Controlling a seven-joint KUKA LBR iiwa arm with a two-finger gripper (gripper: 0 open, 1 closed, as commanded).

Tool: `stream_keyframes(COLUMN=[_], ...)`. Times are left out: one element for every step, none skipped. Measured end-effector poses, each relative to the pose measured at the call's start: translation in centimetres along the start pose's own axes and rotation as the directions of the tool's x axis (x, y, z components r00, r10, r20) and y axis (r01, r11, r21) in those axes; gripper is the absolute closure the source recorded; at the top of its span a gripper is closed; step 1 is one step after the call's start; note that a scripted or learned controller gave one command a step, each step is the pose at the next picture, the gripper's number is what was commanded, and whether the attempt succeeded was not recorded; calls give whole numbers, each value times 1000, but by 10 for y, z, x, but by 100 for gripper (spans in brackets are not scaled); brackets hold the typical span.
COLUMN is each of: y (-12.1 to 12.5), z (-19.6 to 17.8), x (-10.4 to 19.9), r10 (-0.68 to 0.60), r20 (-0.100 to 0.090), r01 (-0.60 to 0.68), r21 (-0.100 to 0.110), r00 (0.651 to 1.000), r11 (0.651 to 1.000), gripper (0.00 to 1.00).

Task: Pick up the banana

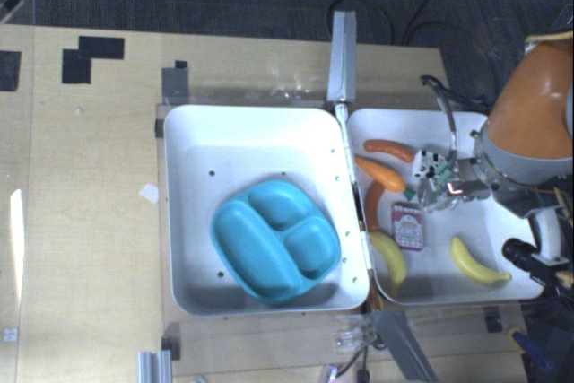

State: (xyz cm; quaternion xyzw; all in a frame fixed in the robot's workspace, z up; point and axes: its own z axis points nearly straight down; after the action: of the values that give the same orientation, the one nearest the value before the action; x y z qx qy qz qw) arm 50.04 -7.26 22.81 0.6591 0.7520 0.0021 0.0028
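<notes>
Two bananas lie along the front of the right bin [466, 126]. One yellow banana [478, 263] is at the front right, curved and lying flat. A second, greener banana [388, 256] rests against the front left wall. My gripper [433, 184] hangs over the middle of the right bin, above and to the left of the yellow banana and apart from both. Nothing shows in its grasp. The arm's orange band [536, 103] and grey wrist cover the bin's right side.
Also in the right bin are a red sausage [388, 150], an orange carrot [380, 174], a brown sausage [370, 204] by the divider and a small red packet [409, 225] just below the gripper. A blue divided plate [273, 238] lies in the left bin [193, 157].
</notes>
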Motion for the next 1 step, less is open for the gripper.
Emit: stream_keyframes(y=[0], z=[0], x=[0], r10=[0], r20=[0], r01=[0], r21=[0], r00=[1000], r11=[1000], gripper=[0])
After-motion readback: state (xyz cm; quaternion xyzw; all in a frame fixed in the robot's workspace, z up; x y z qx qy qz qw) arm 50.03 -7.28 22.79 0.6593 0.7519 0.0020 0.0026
